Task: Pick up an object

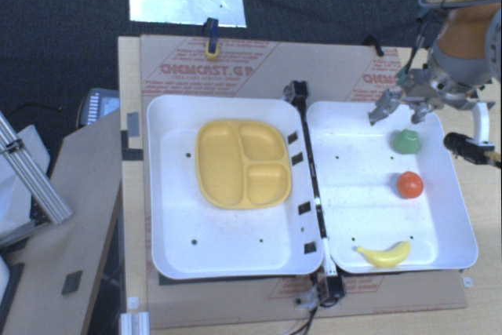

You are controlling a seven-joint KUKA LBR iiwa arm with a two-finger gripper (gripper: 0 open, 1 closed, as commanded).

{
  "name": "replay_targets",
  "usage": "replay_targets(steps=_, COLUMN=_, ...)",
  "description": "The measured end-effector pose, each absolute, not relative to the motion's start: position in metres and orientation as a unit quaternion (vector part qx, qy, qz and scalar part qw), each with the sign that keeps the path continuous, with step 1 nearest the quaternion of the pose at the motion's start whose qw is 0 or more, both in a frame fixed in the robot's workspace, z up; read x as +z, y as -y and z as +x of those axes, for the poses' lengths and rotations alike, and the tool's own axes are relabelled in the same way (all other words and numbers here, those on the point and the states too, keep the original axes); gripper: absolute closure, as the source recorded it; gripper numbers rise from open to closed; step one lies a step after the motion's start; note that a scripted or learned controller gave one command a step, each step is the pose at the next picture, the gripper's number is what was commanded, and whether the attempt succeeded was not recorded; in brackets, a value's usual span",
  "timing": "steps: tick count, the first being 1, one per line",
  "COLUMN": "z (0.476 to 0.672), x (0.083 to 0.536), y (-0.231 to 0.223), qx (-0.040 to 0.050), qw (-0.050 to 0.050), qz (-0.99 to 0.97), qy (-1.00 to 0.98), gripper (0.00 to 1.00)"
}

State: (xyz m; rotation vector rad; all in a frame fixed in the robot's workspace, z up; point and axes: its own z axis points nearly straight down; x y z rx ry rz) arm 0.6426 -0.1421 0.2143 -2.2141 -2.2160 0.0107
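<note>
From the camera view, the gripper [401, 111] hangs over the far end of the right bin [345, 169], its two fingers spread apart with nothing between them. So, as I read it, the pick has not happened yet; every object sits loose on the bin floor.

Just below the fingertips, almost between them, lies the green round object [406, 141], the closest candidate. A little further toward the near side of the gripper sits the orange ball [409, 184], and well beyond that, at the bin's near edge, the yellow banana [385, 253]. Off to the gripper's far side, in the left bin [169, 169], rests a yellow divided plate [242, 163].

What seems left: descend onto the green object, close, and lift.
</note>
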Motion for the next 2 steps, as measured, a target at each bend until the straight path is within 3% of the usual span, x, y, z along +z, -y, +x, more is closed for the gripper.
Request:
replay_targets(steps=1, z=0.645, x=0.223, y=0.142, qx=-0.0004, qw=-0.001, qz=-0.706, qy=0.708, gripper=0.0)
replay_targets(steps=2, z=0.648, x=0.17, y=0.151, qx=0.0007, qw=0.0, qz=-0.707, qy=0.707, gripper=0.0)
